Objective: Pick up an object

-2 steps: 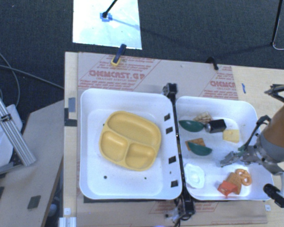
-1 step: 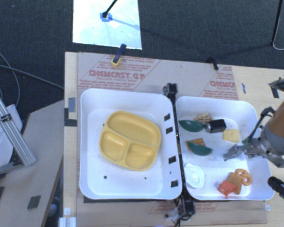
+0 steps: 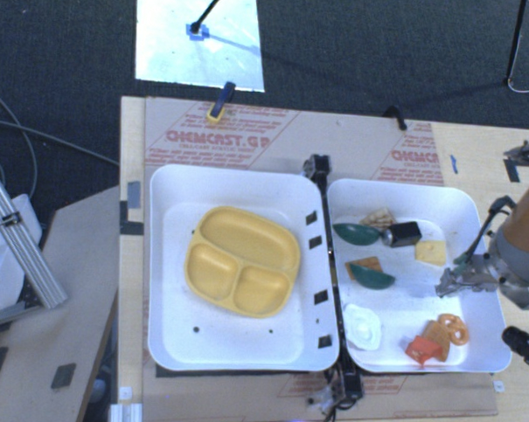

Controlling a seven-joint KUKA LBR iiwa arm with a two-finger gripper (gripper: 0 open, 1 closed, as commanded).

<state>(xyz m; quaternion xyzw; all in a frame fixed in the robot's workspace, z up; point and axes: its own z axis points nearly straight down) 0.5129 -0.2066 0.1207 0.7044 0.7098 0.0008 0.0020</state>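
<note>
Gripper (image 3: 448,285) low at right edge of frame inside right bin (image 3: 398,365), finger state not discernible, nothing seen held; nearest candidates pretzel (image 3: 453,328) and yellow block (image 3: 431,251) apart from it; risk of closing on bare floor between them.

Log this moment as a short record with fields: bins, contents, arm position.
left bin: holds a yellow divided plate
right bin: holds small items
items: green spoon, black block, pale yellow block, green and orange piece, white cup, red piece, pretzel
arm: enters from the right
gripper: low over the right bin's right side, between the pale yellow block and the pretzel
held: nothing visibly gripped
</note>
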